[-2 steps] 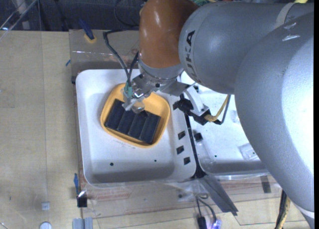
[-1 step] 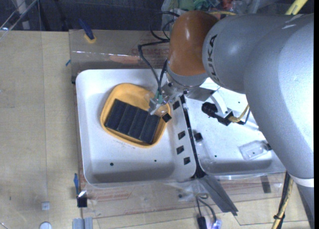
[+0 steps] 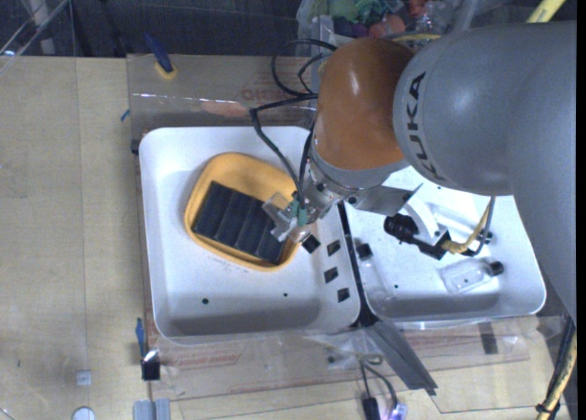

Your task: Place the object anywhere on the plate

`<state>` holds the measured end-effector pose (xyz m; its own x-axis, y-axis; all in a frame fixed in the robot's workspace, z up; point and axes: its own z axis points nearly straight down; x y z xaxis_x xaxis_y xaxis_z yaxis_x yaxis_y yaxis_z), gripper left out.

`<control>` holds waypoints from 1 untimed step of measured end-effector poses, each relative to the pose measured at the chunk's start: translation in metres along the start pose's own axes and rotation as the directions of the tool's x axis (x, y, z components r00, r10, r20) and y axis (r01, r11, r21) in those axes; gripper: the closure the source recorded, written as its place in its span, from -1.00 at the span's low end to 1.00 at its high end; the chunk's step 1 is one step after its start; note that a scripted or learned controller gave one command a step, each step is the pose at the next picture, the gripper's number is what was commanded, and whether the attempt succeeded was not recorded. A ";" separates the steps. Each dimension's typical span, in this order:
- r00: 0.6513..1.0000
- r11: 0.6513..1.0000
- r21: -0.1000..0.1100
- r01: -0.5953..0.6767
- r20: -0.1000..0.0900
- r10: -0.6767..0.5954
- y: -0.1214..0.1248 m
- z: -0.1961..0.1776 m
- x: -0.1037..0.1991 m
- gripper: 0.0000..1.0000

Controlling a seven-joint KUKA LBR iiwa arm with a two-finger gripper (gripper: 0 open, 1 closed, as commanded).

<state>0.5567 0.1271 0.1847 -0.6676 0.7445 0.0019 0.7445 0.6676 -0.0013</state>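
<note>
1. Jaws first: the gripper [image 3: 291,214] is hanging over the plate's rim on the side nearest the arm, but the wrist is shading it and I cannot tell if the jaws are apart or together. Something greenish is showing at the tip; I am not able to say what it is.
2. The black ridged object [image 3: 238,220] is lying flat on the yellow plate [image 3: 203,188], just beside the jaws on the side away from the arm. It looks to be touching them or nearly so. I am taking it as the task's thing.
3. Judging from this, the placing is looking done, because the object is resting inside the plate's rim. What is remaining is to get the gripper clear, if it is not already free.
4. Below the jaws the plate rim is rising, so I am thinking a sideways move could tip the plate or drag the object.
5. Behind the jaws, toward the arm, the wall between the bins [image 3: 352,272] is standing near. A black cable [image 3: 275,148] is hanging just above them in the view.
6. Beyond the plate, the left bin [image 3: 183,299] is offering bare floor. Straight up is seeming to me the safest way.
</note>
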 end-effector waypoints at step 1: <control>0.986 0.986 0.001 0.169 -0.001 -0.169 -0.015 0.015 0.033 1.00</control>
<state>0.5232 0.1412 0.1697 -0.7840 0.6207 0.0029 0.6207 0.7840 -0.0017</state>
